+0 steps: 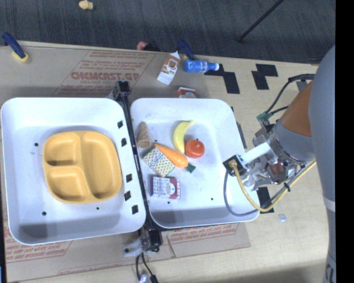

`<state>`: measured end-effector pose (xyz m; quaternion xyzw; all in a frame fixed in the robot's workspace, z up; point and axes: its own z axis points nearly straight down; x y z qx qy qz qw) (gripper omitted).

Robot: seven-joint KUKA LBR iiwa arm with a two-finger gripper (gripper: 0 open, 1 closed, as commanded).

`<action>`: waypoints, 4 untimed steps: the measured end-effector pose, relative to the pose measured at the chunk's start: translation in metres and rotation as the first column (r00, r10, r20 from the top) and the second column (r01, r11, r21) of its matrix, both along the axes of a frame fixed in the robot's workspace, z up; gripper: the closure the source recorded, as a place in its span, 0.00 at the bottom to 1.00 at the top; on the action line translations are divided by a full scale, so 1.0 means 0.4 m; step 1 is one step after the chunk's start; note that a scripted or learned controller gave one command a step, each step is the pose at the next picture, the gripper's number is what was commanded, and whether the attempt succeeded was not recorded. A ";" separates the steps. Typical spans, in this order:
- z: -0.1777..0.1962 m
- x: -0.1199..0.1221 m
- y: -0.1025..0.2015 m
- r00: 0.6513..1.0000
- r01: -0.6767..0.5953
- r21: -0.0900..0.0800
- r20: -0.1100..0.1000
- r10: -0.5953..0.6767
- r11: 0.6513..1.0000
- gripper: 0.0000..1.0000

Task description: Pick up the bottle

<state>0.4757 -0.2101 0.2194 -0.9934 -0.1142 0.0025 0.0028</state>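
One gripper (269,172) hangs at the right-hand rim of the right bin (221,208), low in the camera view. Its tip is buried in wrist hardware and cable, so I cannot tell whether it is spread or closed, and nothing can be seen held in it. Nearest to it inside that bin are a red tomato (194,148) touching a banana (181,134), then a carrot (171,154) lying across a patterned packet (158,163), a small maroon box (165,187) and a brown cone (143,134). The left bin (17,217) holds a yellow divided plate (82,165). The bottle (199,66), blue and lying on its side, is in neither bin: it rests on the bench beyond the far rim of the right bin, just beside a small carton (169,68) and well apart from the gripper. I judge the task to be at the approach step, with no grasp made. The next move would call for travelling past the bin's far rim, turning to span the bottle's narrow width, then descending to the bench.
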 end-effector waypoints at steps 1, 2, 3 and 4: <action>-0.027 0.000 0.000 0.989 -0.149 0.002 0.001 0.149 0.989 1.00; 0.013 0.001 -0.002 1.000 0.020 -0.002 0.002 -0.020 1.000 1.00; 0.025 0.001 0.000 0.997 -0.071 0.000 0.002 0.071 0.997 1.00; 0.084 0.002 -0.002 1.000 0.006 -0.002 0.004 -0.006 1.000 1.00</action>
